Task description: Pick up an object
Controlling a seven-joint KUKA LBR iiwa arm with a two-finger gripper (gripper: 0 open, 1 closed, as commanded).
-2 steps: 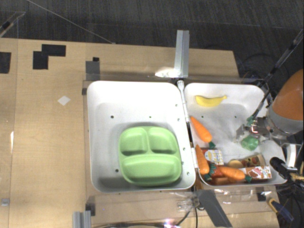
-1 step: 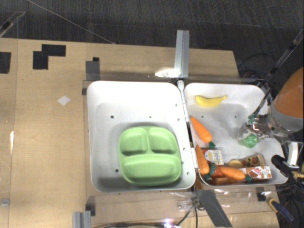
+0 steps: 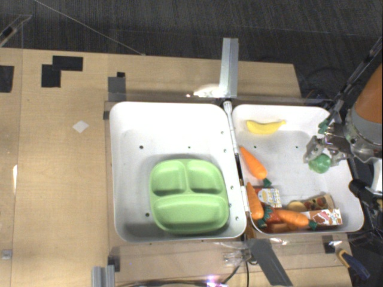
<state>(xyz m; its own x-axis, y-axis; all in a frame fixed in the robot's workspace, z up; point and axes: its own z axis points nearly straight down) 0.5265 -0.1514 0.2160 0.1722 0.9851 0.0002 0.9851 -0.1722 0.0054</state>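
My gripper [image 3: 322,155] hangs over the right side of the right bin [image 3: 293,142], reaching in from the right. A small round green object [image 3: 320,164] sits between its metal fingertips, and the fingers are closed on it. Other items lie in this bin: a yellow banana [image 3: 265,126] at the back, an orange carrot [image 3: 254,163] along the left wall, and a heap at the front with a second carrot [image 3: 254,202], a small juice carton [image 3: 270,196], a third carrot [image 3: 291,218] and a brown carton [image 3: 324,217].
The left bin [image 3: 137,136] holds a green divided plate [image 3: 188,194] towards its front. A metal post [image 3: 230,67] stands behind the divide between the bins. The arm's grey body [image 3: 366,115] covers the right bin's right edge.
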